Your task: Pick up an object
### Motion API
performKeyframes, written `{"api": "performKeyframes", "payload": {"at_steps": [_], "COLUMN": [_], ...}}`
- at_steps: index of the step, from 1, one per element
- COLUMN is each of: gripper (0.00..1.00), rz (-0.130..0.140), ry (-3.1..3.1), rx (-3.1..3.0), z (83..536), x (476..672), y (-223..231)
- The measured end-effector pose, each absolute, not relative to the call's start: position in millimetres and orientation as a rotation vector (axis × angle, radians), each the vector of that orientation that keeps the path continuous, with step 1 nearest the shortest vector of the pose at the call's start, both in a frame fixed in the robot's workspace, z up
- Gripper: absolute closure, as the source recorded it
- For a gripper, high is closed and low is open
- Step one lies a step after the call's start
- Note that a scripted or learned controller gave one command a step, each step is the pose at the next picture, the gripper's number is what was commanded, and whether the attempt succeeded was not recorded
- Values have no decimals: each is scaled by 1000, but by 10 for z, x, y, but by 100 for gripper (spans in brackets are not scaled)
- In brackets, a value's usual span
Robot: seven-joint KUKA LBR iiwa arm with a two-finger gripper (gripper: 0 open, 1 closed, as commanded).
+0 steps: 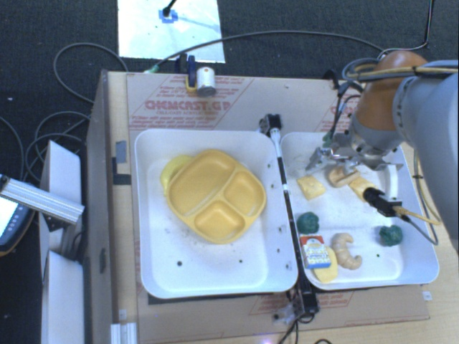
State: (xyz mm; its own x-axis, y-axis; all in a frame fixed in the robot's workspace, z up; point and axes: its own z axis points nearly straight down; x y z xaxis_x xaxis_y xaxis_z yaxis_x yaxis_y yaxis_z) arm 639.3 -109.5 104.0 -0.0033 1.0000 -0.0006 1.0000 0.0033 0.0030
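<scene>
Yellow divided tray [215, 194] fills left bin [150, 264], lying tilted over second yellow piece. Right bin [419, 267] holds small toy food: yellow cracker square [311, 186], green broccoli piece [308, 222], red-labelled packet [318, 255], tan croissant [347, 250], second broccoli [391, 234]. Gripper [343, 165] low at bin's far edge, touching or just above tan piece [338, 175]. Jaw state: cannot tell. Judgement: pick not yet done, nothing seen lifted; grasp and lift remain.

A dark carpeted floor [57, 20] surrounds a cardboard-topped bench [237, 95] printed with red lettering. A pale square sheet [168, 16] lies on the floor beyond the bench. Grey cables [72, 63] loop across the carpet at left, near a metal rail [39, 199].
</scene>
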Motion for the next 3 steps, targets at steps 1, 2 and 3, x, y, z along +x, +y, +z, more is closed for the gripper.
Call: {"api": "performKeyframes", "payload": {"at_steps": [1, 2, 3], "gripper": [0, 0, 0], "rz": [2, 8, 3], "ry": [2221, 2220, 2221], "rx": [2218, 2213, 2218], "z": [1181, 872, 1110], "x": [6445, 6413, 6261], "y": [-1308, -1250, -1220]}}
